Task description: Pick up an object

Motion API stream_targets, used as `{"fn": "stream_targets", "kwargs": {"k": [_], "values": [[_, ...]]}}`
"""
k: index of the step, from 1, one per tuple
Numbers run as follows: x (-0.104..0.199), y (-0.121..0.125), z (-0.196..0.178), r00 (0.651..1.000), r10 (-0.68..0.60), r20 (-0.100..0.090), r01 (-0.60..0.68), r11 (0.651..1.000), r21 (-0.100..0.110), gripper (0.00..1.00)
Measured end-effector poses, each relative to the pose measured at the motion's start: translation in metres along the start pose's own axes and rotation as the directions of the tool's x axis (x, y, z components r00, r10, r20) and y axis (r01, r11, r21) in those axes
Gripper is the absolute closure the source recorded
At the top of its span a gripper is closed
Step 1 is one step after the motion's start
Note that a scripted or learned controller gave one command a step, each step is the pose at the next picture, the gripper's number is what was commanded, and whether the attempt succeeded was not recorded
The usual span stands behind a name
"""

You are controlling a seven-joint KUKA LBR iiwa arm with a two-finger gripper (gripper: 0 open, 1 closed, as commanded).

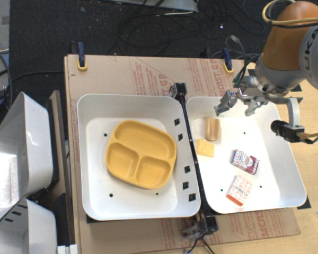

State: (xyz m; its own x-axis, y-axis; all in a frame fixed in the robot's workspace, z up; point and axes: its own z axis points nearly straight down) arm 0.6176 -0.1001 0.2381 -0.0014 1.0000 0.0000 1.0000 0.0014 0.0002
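In the right bin (286, 192) lie a tan bread roll (212, 129), a yellow cheese wedge (205, 148), a purple and white packet (245, 161) and an orange and white packet (239, 190). My gripper (238, 106) hangs over the bin's back part, just right of and above the roll. Its two grey fingers are spread apart with nothing between them. The left bin (90, 157) holds a yellow divided plate (140, 153).
A black divider with clips (188, 142) runs between the two bins. A black cylindrical part (286, 130) of the arm juts over the right bin's right rim. White containers (18, 152) stand off the bench at the left.
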Motion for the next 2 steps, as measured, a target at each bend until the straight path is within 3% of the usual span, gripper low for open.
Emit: {"fn": "stream_targets", "kwargs": {"k": [2], "values": [[0.002, 0.002, 0.094, 1.000, -0.001, 0.000, 0.001, 1.000, 0.004, 0.00]]}}
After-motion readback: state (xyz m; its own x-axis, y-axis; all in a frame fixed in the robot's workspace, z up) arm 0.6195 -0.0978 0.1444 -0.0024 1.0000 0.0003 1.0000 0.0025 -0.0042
